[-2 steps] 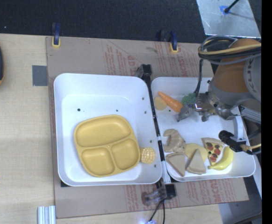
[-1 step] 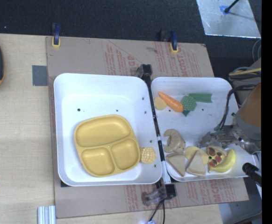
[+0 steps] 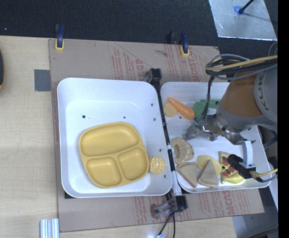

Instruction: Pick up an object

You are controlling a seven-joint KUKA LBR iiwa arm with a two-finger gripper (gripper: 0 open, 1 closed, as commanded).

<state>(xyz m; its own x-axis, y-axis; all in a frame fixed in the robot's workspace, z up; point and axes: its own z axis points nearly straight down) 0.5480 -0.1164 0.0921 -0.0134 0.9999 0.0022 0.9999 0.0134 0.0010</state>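
Hung low over the right bin (image 3: 184, 90), gripper (image 3: 200, 128) near the carrot (image 3: 180, 108) and green piece (image 3: 202, 106), likely lining up a pick; grip state impossible to tell; tray (image 3: 112, 153) kept apart in left bin (image 3: 70, 133).

The left bin (image 3: 70, 133) has bare floor along its far edge; the right bin (image 3: 179, 90) is crowded with food pieces (image 3: 199, 170) along its near edge.
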